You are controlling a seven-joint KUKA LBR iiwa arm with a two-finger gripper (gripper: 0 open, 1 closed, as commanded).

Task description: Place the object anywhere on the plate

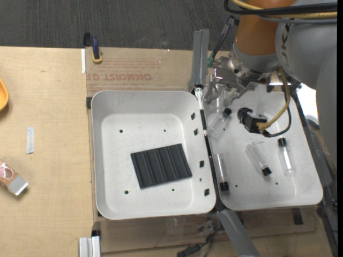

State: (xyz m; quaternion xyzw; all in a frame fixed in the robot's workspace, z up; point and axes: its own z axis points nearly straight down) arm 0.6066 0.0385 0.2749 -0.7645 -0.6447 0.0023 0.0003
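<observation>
Clear plastic tubes with black caps [258,160] lie loose in right white bin [300,194], well apart from dark grey ribbed rectangular plate [161,165] in left white bin [104,143]. Which tube is target: cannot tell. Judged progress: early; nothing on plate, pick and transfer both left. End effector [228,92] low over right bin's far-left corner, near another clear tube [218,123]; opening and any hold cannot be told. Central tube's long axis slants from far-left to near-right, cap at near end. Plate's long side slants slightly across left bin.

Even, bright overhead light — glare bleaches the right bin [300,194], shadows stay faint, focus slightly soft.
</observation>
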